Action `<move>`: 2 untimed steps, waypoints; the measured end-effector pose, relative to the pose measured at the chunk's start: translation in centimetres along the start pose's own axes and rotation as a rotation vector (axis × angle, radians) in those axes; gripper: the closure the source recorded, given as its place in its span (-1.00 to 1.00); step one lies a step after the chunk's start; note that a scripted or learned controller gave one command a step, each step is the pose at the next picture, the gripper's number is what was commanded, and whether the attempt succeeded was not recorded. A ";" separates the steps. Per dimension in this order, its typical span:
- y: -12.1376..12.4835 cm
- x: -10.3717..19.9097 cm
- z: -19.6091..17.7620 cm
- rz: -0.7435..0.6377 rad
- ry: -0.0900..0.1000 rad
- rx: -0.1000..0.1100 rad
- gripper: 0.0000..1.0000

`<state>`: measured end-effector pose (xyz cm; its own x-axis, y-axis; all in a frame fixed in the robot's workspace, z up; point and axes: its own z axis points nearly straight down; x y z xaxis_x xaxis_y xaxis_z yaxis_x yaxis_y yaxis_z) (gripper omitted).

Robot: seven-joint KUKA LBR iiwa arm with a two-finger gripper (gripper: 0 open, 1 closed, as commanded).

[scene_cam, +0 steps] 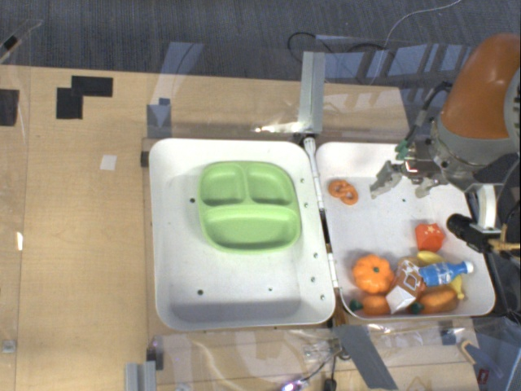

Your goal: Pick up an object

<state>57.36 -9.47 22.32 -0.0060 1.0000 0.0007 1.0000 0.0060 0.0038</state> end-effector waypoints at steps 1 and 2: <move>0.2 0.1 -1.1 -0.003 0.001 -0.006 1.00; 0.2 0.1 -1.1 -0.003 0.001 -0.006 -1.00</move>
